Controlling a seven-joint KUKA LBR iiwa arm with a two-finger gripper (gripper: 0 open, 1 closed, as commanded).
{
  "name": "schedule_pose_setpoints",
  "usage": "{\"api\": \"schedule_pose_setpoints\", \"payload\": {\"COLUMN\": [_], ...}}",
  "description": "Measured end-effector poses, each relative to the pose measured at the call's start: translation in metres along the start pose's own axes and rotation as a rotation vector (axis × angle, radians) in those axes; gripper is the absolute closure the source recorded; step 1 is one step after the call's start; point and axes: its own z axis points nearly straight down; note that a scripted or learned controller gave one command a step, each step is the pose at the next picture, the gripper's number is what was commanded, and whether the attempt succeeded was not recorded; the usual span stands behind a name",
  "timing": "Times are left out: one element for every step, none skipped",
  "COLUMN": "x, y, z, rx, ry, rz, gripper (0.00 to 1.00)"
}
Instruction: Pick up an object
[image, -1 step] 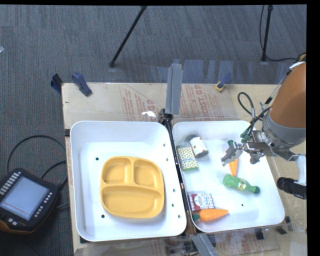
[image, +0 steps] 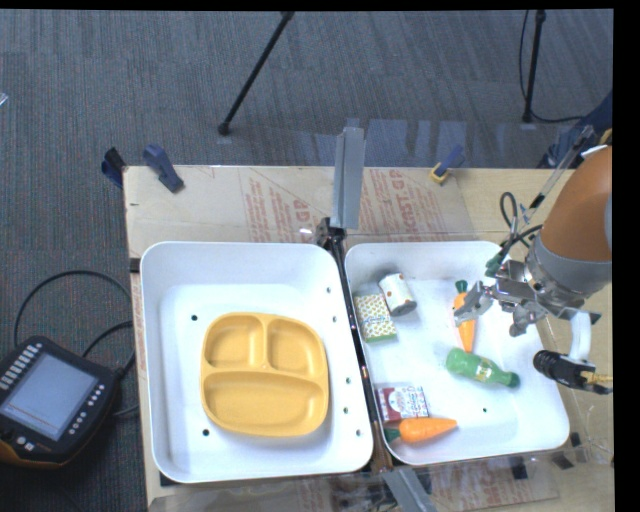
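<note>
- The gripper (image: 497, 303) is hanging over the right bin (image: 440, 262), up toward its far right side, and the small carrot (image: 466, 320) is sitting just left of the fingers
- Whether the fingers are spread or pressed together I cannot tell, since the metal parts are blurring into one another there, and I cannot tell if they are touching the small carrot
- By my reading the arm is working through the approach or closing step of the pick, with nothing clearly lifted
- The next move is probably calling for the fingers to straddle the small carrot squarely, squeeze, then rise straight up clear of the green bottle (image: 481, 368) lying just nearer the camera
- Counting inside the right bin: two carrots, the larger one (image: 427, 430) lying at the near edge; one green bottle; one small can (image: 399, 293) toward the far left; one patterned packet (image: 374, 317) beside the can; one red and white box (image: 403, 402) at the near left
- Left of the right bin, the other bin (image: 160, 300) is holding one yellow divided plate (image: 265, 374)
</note>
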Motion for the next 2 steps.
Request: {"api": "schedule_pose_setpoints", "payload": {"x": [-0.0127, -0.013], "y": [0.0302, 0.0285], "z": [0.0818, 0.0743], "rx": [-0.003, 0.004], "ry": [0.004, 0.005], "rz": [0.101, 0.101], "gripper": [0.0, 1.0]}}
